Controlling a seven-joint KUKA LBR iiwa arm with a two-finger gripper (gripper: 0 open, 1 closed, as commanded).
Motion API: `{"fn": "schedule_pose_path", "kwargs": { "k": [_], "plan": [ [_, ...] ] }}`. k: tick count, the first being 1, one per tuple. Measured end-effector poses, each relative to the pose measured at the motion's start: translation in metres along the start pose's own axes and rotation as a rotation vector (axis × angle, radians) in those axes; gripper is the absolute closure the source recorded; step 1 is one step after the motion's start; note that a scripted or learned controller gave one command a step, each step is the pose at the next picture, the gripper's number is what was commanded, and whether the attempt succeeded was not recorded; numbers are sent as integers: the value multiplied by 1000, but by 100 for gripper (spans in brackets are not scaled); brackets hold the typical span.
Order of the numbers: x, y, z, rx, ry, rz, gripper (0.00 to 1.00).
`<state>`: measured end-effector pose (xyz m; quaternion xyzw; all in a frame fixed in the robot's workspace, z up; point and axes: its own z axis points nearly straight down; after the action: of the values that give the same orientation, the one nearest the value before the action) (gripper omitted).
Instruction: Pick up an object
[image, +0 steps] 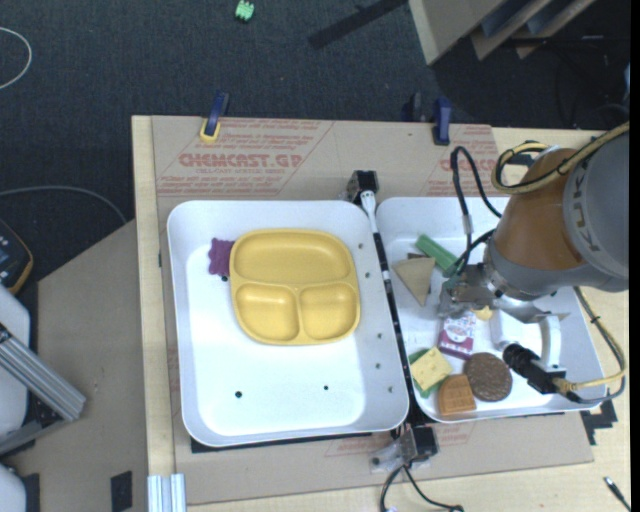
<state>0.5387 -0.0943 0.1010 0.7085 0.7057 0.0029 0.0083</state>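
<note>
Packet (457, 336) under my gripper (458, 298), right bin (395, 215).
Whether the jaws are open or closed, I cannot tell.

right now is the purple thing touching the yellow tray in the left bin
Touching. The camera view shows the purple thing pressed against the left rim of the yellow tray, with no white bin floor between them.

A robotics lab: a board (300, 150) clamped to the bench, loose cables (30, 60), dark carpet (100, 90).

Dark carpet floor (120, 60) around bench (300, 145)
</note>
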Motion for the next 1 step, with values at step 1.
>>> {"fn": "schedule_pose_path", "kwargs": {
  "k": [1],
  "plan": [
    [2,-1,-43,11,6,-5,100]
  ]
}}
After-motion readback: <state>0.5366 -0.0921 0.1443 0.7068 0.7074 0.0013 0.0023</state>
